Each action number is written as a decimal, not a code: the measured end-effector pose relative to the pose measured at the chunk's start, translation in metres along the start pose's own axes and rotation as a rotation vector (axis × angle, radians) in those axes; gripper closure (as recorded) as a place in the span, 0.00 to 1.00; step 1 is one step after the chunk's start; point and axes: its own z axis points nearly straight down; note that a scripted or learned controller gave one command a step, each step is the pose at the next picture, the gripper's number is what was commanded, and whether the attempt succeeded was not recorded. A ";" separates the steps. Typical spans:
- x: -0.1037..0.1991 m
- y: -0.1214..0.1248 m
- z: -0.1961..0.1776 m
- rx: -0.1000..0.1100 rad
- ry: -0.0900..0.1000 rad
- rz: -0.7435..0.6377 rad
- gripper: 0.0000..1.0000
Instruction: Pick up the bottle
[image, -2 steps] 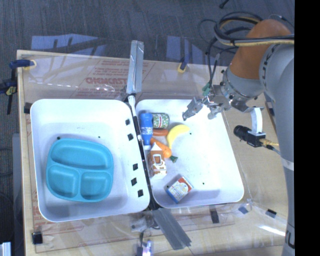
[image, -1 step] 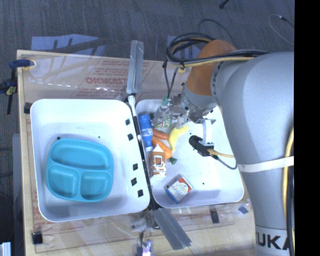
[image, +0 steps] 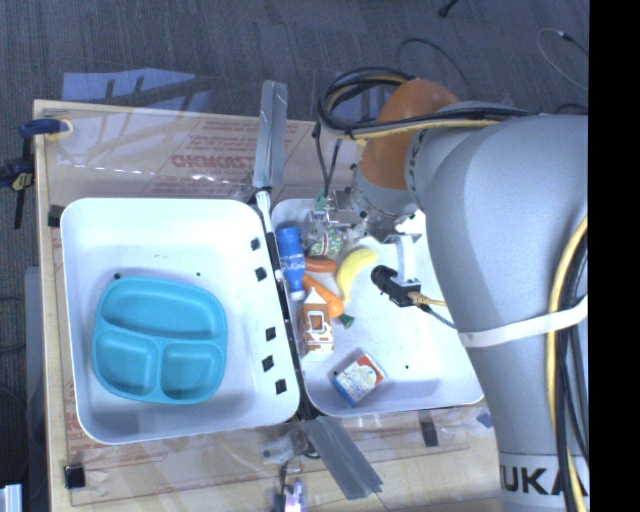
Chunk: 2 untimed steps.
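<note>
Two shallow white bins side by side on the bench; left bin (image: 80, 240) carrying a teal divided tray (image: 158, 340) toward its left and near edges; right bin (image: 440, 385) crowded along its left wall. Blue bottle (image: 291, 258) lying against that left wall, near the far left corner of the right bin, cap end pointing toward the far edge, long axis running along the wall. Just beside it, toward the bin's middle, an orange carrot-like piece (image: 322, 266) and a yellow banana (image: 355, 268), the banana touching or nearly touching the carrot piece. Further toward the near edge, an orange-and-white carton (image: 316, 322) against the left wall; a small blue-and-white box (image: 357, 378) close to the near edge, apart from the rest. Grey arm (image: 500, 220) reaching in over the right half of the right bin, orange band (image: 415, 100) above the wrist; gripper (image: 330, 232) down at the far edge of the bin, just beside the bottle's cap end and above the banana; finger spacing impossible to make out among cables and clutter; nothing clearly seen clamped.
</note>
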 end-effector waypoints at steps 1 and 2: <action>-0.016 -0.028 0.010 0.016 0.025 0.019 0.00; 0.026 0.000 0.005 0.007 0.018 0.056 0.00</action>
